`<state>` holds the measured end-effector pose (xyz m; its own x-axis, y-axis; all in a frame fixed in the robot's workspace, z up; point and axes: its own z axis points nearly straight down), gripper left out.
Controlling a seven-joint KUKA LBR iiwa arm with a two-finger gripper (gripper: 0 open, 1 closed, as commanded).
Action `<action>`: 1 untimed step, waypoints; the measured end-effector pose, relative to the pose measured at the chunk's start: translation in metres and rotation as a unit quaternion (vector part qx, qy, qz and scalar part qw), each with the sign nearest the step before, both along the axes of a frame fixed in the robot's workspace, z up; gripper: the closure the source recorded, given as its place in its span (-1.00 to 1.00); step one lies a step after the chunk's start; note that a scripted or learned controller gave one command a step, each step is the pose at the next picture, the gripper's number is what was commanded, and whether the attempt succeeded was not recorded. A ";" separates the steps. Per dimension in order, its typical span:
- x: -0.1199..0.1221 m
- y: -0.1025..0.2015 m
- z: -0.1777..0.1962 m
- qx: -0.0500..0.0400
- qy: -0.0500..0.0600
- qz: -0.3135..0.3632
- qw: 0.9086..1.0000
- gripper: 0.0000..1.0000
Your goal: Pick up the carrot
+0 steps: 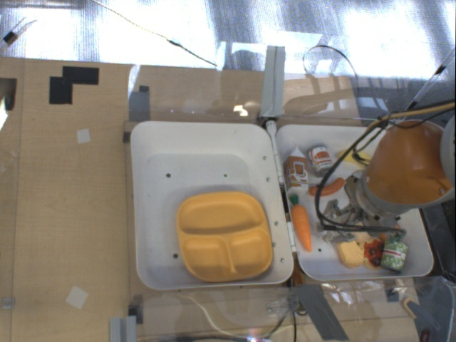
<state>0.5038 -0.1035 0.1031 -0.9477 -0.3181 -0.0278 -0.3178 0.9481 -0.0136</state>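
Bright, soft focus — glare patches wash the top.

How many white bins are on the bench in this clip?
2. The left bin holds a yellow divided tray; the right bin holds the carrot along its left wall, other small food items, and the gripper reaching in.

Grey arm [413, 164] in from right, orange band up top, wrist angled down-left, gripper [340, 214] low

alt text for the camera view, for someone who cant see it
A carrot lies by the left wall of the right bin, with the gripper just beside it, among small food items. The left bin holds a yellow tray.
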 end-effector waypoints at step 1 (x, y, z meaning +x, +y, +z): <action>-0.003 -0.031 0.028 -0.001 0.009 0.119 0.993 1.00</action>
